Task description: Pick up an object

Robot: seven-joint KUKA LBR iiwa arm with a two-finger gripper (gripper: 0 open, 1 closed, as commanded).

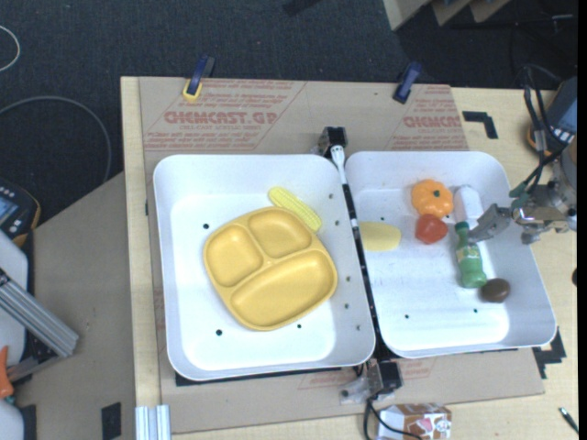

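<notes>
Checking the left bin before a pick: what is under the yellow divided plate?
A yellow corn-like piece sticks out from behind the yellow divided plate at its upper right edge. The plate hides whatever else lies beneath it on the left bin.

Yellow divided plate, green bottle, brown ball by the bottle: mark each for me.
Yellow divided plate [269,269], camera view, on its large front compartment.
Green bottle [470,264], camera view, on its body.
Brown ball [496,290], camera view, on its top.

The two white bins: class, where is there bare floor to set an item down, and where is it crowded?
Free: the right bin's near half, below the pale yellow piece and brown item; the left bin's strips around the yellow divided plate. Crowded: the right bin's far right, where orange fruit, red fruit and green bottle cluster by the pincer.
</notes>
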